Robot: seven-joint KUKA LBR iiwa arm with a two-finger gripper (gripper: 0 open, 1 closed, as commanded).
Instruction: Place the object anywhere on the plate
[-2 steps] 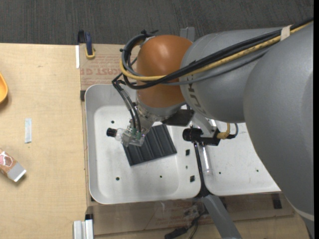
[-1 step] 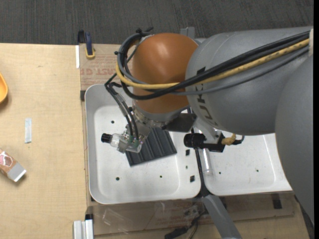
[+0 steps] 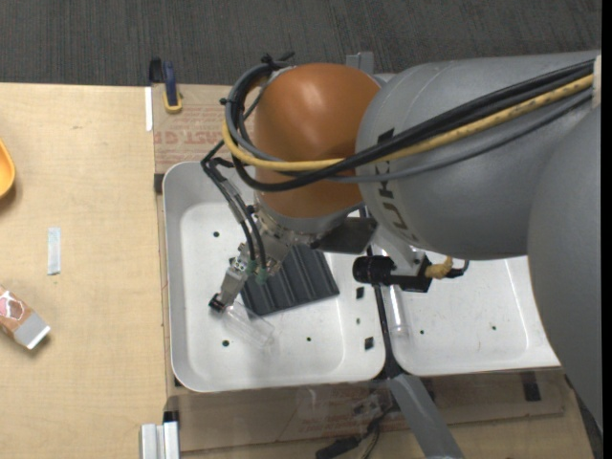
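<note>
A dark grey ribbed plate [image 3: 292, 280], roughly square, lies flat and slightly askew in the left white bin [image 3: 191, 256], partly under the arm. Just beside its lower-left corner lies a small clear plastic object [image 3: 251, 330], hard to identify.

The arm [image 3: 402, 151] looms over the left bin [image 3: 191, 352], blocking its middle; its near rim and the bench [image 3: 76, 161] lie open.
</note>
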